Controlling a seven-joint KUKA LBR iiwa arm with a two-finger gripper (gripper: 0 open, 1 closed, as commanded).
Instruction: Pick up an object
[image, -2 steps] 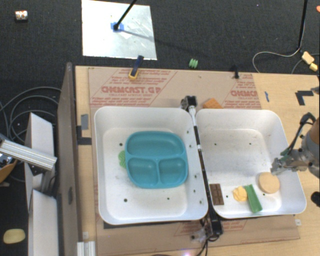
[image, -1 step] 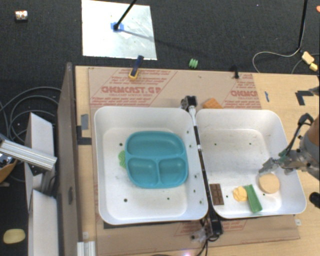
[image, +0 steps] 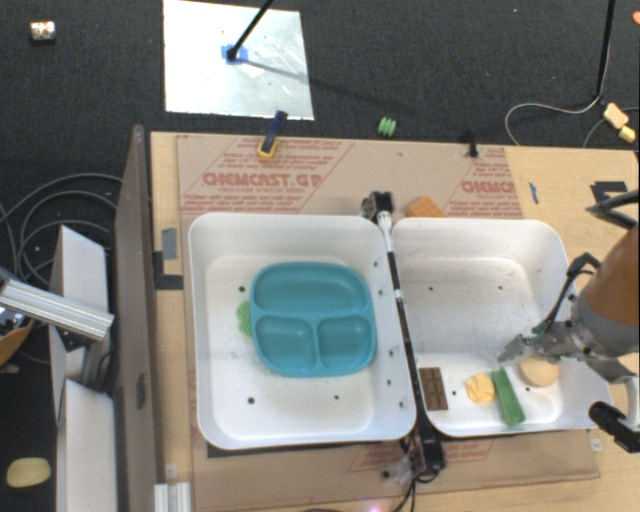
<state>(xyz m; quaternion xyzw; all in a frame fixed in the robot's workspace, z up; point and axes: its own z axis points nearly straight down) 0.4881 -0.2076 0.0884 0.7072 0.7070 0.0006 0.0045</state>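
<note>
The right bin (image: 470, 290) holds several small items along its front edge: a brown block (image: 432, 388), a yellow lump (image: 480, 388), a green stick (image: 509, 397) and a beige round piece (image: 541, 375). My gripper (image: 540, 347) reaches in from the right and hangs low over the bin's front right corner, just behind and above the beige piece. The arm's wrist hides part of that corner. Nothing can be seen held in the gripper.
The left bin (image: 220, 300) bears a teal divided plate (image: 313, 318), with a small green item (image: 243, 317) peeking out at its left edge. A black divider (image: 397, 300) runs between the bins. An orange block (image: 425, 208) lies on the cardboard behind them.
</note>
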